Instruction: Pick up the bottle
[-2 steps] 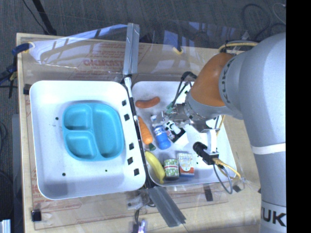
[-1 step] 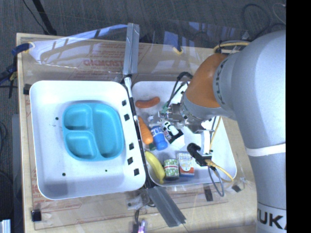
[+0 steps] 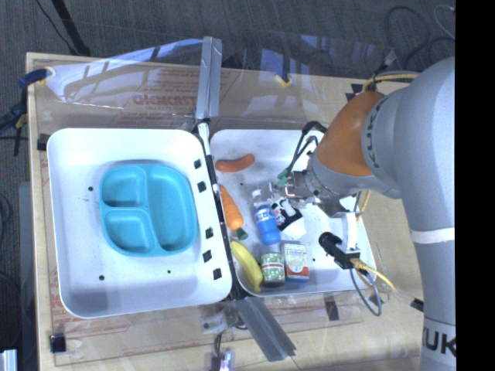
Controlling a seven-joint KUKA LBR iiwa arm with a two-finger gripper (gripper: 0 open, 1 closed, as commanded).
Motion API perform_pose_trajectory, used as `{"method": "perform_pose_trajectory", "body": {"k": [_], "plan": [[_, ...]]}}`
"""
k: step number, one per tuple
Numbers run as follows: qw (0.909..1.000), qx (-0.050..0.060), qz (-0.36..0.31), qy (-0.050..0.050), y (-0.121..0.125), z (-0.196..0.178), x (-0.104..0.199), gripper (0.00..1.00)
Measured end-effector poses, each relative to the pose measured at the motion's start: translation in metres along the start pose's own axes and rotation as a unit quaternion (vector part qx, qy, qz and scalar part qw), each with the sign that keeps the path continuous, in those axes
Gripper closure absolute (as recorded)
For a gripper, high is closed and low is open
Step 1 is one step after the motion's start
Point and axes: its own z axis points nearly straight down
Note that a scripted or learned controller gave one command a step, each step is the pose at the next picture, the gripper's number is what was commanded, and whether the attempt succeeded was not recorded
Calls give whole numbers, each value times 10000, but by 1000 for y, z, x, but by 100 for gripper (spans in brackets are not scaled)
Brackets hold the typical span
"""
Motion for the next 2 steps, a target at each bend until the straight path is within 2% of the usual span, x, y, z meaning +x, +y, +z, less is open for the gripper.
{"method": "perform_pose_trajectory", "body": {"k": [1,2], "plan": [[10000,-39,-27,-13,4,-15,-1,100],[10000,-36,-30,-12,4,-14,0,0]]}}
